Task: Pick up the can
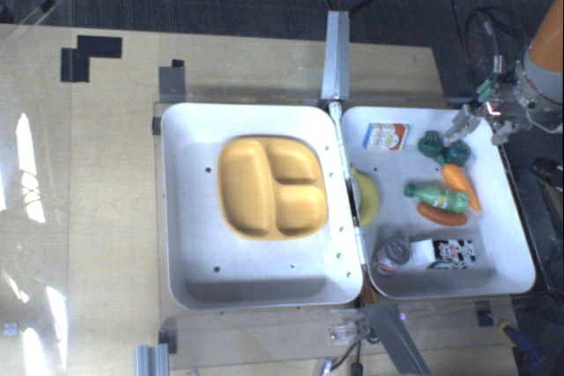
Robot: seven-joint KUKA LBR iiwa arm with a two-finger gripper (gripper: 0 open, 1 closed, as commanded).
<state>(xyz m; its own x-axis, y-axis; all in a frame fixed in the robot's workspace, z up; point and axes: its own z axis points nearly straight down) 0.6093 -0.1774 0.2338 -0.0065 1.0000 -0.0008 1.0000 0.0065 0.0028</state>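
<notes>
Two white bins side by side on the bench. Landmark: the can (394,254), lying in the right bin (520,264), by that bin's near-left corner, silver top facing up toward the camera. It sits free, nothing touching it from above.

Just right of the can, almost touching — a small black-and-white carton (454,253) lying flat. Up-frame and slightly right of the can, a green bottle (438,195) on its side, with an orange-red piece (441,215) tucked under its near edge. Further right of that, a carrot (461,186) angled across the floor. Beyond the carrot, far from the can, a dark green lumpy item (443,147). Straight up-frame from the can, near the far wall, a small white packet with blue and orange print (384,136). Up-left of the can, a yellow item (366,196) pressed against the divider between the bins.

Left of the can, across the divider, the left bin (189,277) holds a yellow compartment tray (271,186) in its middle.

The gripper (483,113) is well apart from the can — over the right bin's far-right corner, just above the green lumpy item. The fingers (461,124) look spread, nothing between them. The arm (545,66) comes in at the right edge with its orange band visible.
</notes>
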